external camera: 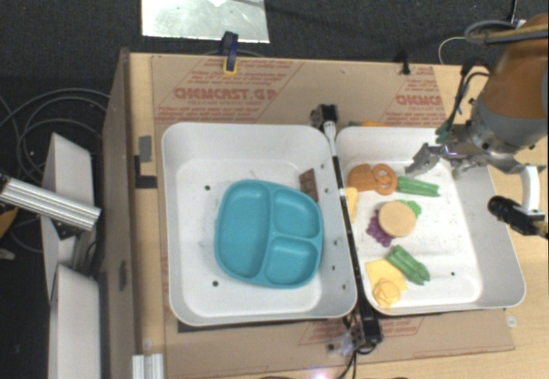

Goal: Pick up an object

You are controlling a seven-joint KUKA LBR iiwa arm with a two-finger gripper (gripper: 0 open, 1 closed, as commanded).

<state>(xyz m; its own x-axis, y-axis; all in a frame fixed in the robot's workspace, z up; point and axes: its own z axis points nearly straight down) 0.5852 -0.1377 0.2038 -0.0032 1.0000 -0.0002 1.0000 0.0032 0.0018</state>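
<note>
From the fixed camera above the counter, the pick had yet to begin: the gripper hung at the right of the frame over the upper part of the right bin, and nothing lay between its fingers; whether they were spread or pressed together could not be told at this size. Every item rested in the bin. Nearest the gripper, just below it, lay a long green toy vegetable, beside a brown pretzel-shaped piece. Lower sat a round tan burger-like toy against something purple, then a second green piece and a yellow lump. In the left bin, a blue divided plate lay flat. Descent, closing and lifting all appeared left to do.
</note>
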